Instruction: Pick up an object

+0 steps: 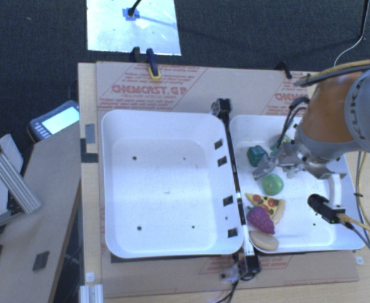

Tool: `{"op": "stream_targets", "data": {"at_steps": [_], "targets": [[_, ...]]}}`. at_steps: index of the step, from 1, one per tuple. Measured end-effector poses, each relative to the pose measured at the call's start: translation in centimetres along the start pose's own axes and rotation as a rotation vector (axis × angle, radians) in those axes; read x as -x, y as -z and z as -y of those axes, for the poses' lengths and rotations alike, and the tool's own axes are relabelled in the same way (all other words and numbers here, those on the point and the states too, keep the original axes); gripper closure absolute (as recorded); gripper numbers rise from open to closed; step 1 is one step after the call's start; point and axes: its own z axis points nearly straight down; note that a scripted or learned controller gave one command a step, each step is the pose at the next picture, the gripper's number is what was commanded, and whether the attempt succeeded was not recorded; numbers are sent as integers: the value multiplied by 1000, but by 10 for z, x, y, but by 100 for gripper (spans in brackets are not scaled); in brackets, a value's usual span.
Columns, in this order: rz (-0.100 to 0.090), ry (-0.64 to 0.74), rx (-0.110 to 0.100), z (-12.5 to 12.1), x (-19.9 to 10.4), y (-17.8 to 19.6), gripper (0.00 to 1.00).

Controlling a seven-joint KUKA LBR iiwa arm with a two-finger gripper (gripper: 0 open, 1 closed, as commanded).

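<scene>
Toys lie clustered along the left side of the right bin (336,237): a teal block (256,153) near the top, a green ball (273,184) below it, then a pizza slice (266,201), a purple grape bunch (260,219) touching it, and a tan piece (264,241) at the bottom corner. The left bin (119,232) sits beside it on the table (191,84).

My arm (340,115) reaches in from the right, and my end effector (267,166) hangs low between the teal block and the green ball, just above the ball. Whether it is apart or together I cannot tell (the metal parts blur into one grey shape from this angle), and nothing shows clearly between them.

I judge this to be the approach step, with the grasp not yet made. The ball seems the likeliest target. The next move calls for centring over it and coming down straight, since a round thing could roll away toward the pizza slice if nudged off-centre.
</scene>
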Motion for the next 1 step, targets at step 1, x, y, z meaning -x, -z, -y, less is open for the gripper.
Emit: {"op": "stream_targets", "data": {"at_steps": [1], "targets": [[1, -2, 16, 30, 1, -53, 0]]}}
